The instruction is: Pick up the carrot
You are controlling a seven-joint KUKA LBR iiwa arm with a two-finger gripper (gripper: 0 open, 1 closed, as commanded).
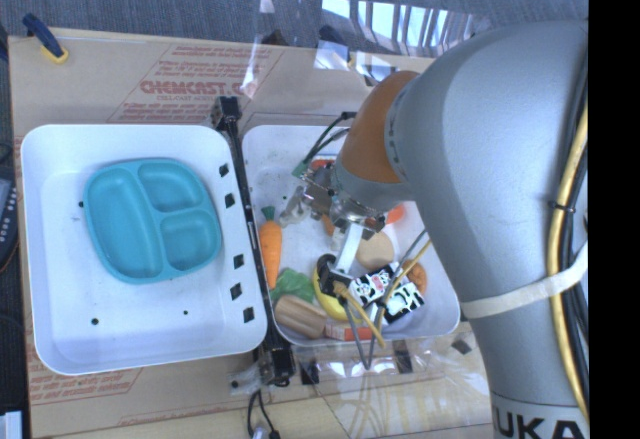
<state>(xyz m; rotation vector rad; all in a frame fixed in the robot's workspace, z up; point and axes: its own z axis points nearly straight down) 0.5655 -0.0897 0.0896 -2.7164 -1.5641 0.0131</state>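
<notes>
Nearest, a wooden piece [302, 317] and a cow-patterned toy [388, 293] are seen in the right bin [256, 152]. Beyond, the carrot [271, 248] is laid by the left wall, apart from the gripper [325, 202], whose grip cannot be told.

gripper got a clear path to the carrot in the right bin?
Probably yes. The carrot lies exposed along the right bin's left wall, nothing on top; the gripper hangs just beside it. The wall could crowd one finger.
</notes>
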